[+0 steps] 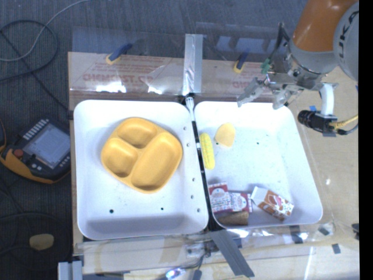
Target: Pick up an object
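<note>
Above the far edge of the right bin [303,174] the gripper [263,95] is seen, its two fingers spread apart with nothing between them. One finger [247,97] is angled out toward the divider between the bins, the other [280,100] is set near the bin's far right corner. The grey arm [323,22] with its orange band is seen at the upper right.

Several objects are held in the right bin. A pale yellow rounded piece [225,135] is lying near the bin's far left part, just beside a yellow corn cob [206,150] that is laid along the left wall. Near the front wall a red-and-white packet [228,202] is resting on a brown piece [234,217], and a small orange-and-white carton [274,203] is placed just to its right, tilted.

A yellow divided tray [141,154] with three compartments is contained in the left bin [93,209], roughly at its middle.

Beyond the desk, on the dark floor at the left, a handheld control pendant [39,150] is lying, with cables run around it.
</note>
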